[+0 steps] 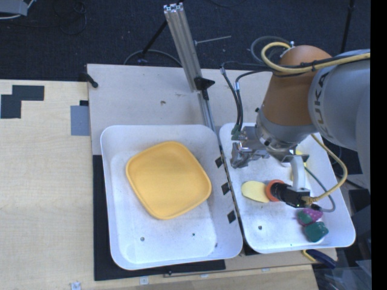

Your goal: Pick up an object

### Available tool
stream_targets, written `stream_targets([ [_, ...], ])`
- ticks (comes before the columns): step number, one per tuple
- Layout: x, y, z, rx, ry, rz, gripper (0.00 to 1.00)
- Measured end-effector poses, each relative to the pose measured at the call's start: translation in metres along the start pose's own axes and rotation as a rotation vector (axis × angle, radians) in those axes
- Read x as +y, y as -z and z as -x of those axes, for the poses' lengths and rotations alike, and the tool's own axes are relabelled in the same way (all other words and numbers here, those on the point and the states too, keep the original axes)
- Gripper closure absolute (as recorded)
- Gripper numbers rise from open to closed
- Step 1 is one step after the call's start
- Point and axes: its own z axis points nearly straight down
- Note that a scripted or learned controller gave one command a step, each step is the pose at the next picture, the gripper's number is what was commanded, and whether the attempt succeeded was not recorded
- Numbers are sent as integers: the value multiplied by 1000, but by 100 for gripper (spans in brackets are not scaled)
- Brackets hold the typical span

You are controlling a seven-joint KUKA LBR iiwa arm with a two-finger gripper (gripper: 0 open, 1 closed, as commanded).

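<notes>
Partial lettering "KU" noted in dark capitals on the grey arm (pixel 338 95) near the frame's right side, remainder cut off by the edge; no further text, labels, numbers or signs found legible anywhere on the bench (pixel 151 95), the two bins or the objects inside them.
</notes>
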Motion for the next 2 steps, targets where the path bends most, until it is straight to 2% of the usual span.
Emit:
stream_targets([
  [1, -22, 14, -48, 0, 0, 1, 100],
  [2, -42, 8, -86, 0, -1, 0, 100],
])
